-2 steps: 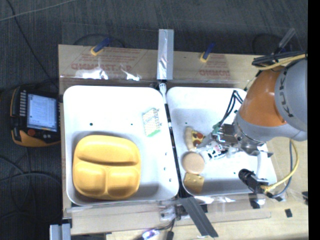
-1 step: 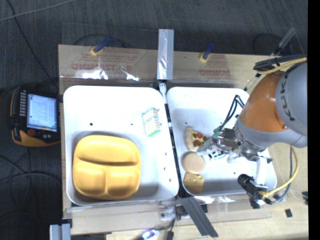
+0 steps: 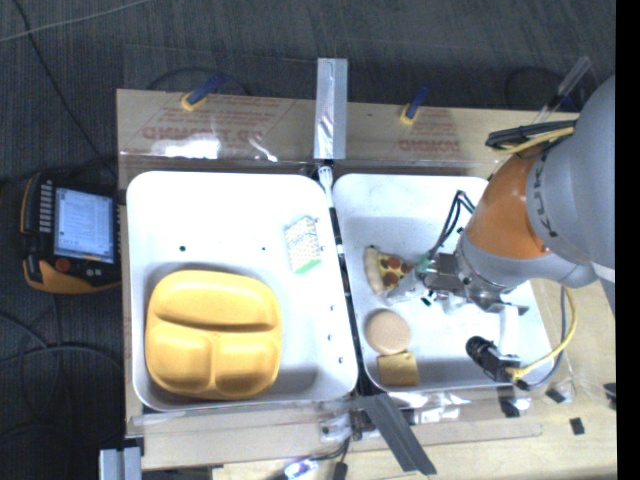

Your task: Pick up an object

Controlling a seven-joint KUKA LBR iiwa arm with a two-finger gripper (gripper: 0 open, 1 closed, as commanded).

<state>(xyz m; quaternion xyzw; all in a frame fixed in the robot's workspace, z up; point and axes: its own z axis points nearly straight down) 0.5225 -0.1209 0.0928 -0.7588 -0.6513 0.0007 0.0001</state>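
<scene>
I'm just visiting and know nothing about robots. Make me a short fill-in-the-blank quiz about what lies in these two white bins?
1. The big yellow bread-shaped toy lies in the ____ bin of the camera view.
2. The pizza slice, the round tan disc and the brown square piece all lie in the ____ bin.
3. The disc sits between the pizza slice and the ____ piece.
4. The arm's band above the wrist is coloured ____.

Missing words: left; right; brown square; orange
</scene>
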